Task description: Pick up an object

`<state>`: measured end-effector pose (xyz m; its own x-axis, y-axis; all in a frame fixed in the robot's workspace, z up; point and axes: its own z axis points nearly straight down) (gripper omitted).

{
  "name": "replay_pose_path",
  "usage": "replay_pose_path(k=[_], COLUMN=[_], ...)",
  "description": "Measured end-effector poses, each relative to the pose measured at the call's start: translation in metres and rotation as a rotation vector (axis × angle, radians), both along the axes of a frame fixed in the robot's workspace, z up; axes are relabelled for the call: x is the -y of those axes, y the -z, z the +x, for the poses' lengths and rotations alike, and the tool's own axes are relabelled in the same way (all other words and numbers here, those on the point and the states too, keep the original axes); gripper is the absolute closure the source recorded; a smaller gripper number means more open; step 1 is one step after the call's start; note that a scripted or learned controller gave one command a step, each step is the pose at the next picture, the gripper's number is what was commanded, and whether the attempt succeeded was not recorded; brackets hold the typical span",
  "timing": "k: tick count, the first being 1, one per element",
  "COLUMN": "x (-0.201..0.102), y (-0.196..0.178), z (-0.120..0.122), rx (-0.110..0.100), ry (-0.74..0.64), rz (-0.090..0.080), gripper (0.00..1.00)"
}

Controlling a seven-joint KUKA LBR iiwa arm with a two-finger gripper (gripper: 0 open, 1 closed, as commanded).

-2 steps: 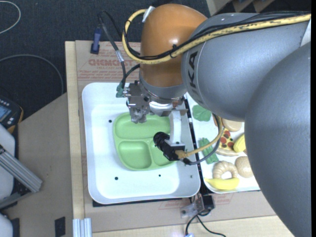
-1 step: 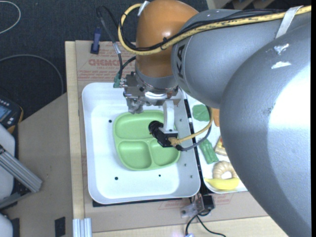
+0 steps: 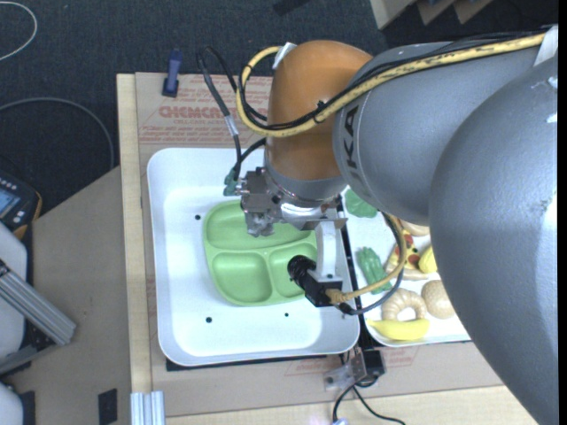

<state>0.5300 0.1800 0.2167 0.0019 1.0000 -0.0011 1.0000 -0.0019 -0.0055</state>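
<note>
So the gripper (image 3: 258, 222) is down over the pale green moulded plastic tray with compartments (image 3: 239, 277), right at the tray's 12 o'clock edge. The tray sits around the middle of the shallow white left bin (image 3: 177, 237), nudged a bit toward 2 o'clock. Honestly can't tell if the gripper is open or closed, since the wrist body hides the business end from this angle. I also can't say it's got hold of anything.

What I'd worry about: that tray looks wide, flat and thin-walled. If the grab only catches the rim or a divider wall, my guess is it slips off on the lift, or the tray hangs tilted from one edge and drops back. If it lands on the flat floor of a compartment there's nothing to pinch, and pressing down could just skate the tray toward 6 o'clock.

One more thing: the shallow white right bin (image 3: 447, 330) at 3 o'clock holds a yellow banana-shaped toy (image 3: 400, 328) and a beige ring-shaped toy (image 3: 403, 306) close to the shared wall. A tray dangling crooked could clip that wall on the way up.
</note>
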Motion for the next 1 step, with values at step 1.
replay_pose_path(k=[1], x=[-0.0066], y=[-0.0012], z=[0.0594], rx=[0.009], ry=[-0.002], rz=[0.001], gripper=[1.00])
